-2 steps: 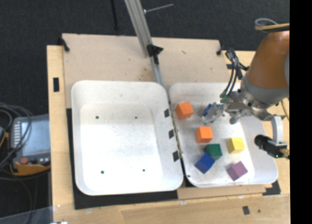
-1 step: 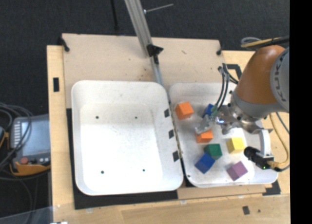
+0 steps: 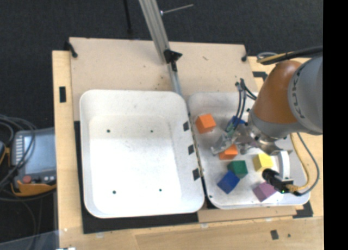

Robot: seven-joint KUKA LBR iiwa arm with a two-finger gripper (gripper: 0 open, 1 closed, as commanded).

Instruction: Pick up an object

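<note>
Gripper (image 3: 228, 144) low in right bin (image 3: 217, 105), centre-right of frame, reached in from right, orange band above. Finger spread: cannot tell. Touching small orange block (image 3: 229, 153); grasp unconfirmed. Larger orange cube (image 3: 205, 123) just upper left.

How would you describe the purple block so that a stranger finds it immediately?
Look in the right white bin, at its near right corner. The small purple block lies there, below the yellow block. It is the only purple piece.
</note>
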